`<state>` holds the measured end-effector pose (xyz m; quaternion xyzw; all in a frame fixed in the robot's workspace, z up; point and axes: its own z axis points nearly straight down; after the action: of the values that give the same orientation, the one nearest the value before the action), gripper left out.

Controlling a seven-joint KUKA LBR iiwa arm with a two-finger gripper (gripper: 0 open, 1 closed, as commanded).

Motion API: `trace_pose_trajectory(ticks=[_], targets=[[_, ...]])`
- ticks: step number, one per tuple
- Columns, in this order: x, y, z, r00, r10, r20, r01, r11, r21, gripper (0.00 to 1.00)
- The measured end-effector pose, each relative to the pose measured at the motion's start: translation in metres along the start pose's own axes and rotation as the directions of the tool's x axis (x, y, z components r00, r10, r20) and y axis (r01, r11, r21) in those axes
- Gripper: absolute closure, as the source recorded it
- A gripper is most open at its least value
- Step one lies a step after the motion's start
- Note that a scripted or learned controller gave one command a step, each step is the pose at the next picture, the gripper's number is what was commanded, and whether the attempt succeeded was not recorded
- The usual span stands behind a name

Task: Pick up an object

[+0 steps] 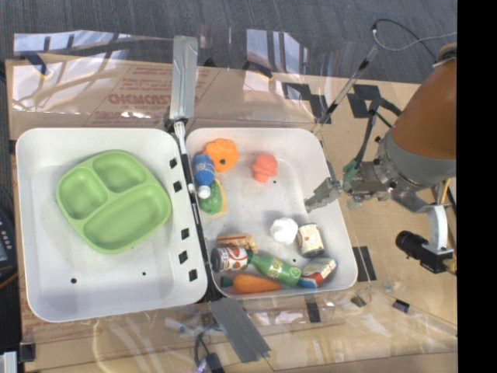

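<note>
The right bin (311, 150) holds several small things. An orange pumpkin (223, 154) and a pink-red fruit (265, 168) lie near its back, with a blue bottle (203, 169) and a yellow-green piece (211, 199) along the left wall. At the front lie a white ball (284, 229), a small carton (311, 239), a drink can (231, 259), a green bottle (276, 269), a carrot (256, 284) and a red-and-white box (319, 270). My gripper (318, 200) hangs over the right bin's right rim, above and right of the white ball, touching nothing.
The left bin (39, 286) bears a green divided plate (113, 200). A grey divider strip (183, 76) runs between the bins at the back. Cardboard and tape lie under both bins. The arm's bulk stands right of the right bin.
</note>
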<state>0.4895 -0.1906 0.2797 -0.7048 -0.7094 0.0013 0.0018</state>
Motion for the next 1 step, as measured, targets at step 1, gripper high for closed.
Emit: trace_pose_trajectory(ticks=[1], targets=[[0.0554, 0.0406, 0.1027, 0.996, -0.085, 0.0, 0.085, 0.996, 0.002, 0.0]])
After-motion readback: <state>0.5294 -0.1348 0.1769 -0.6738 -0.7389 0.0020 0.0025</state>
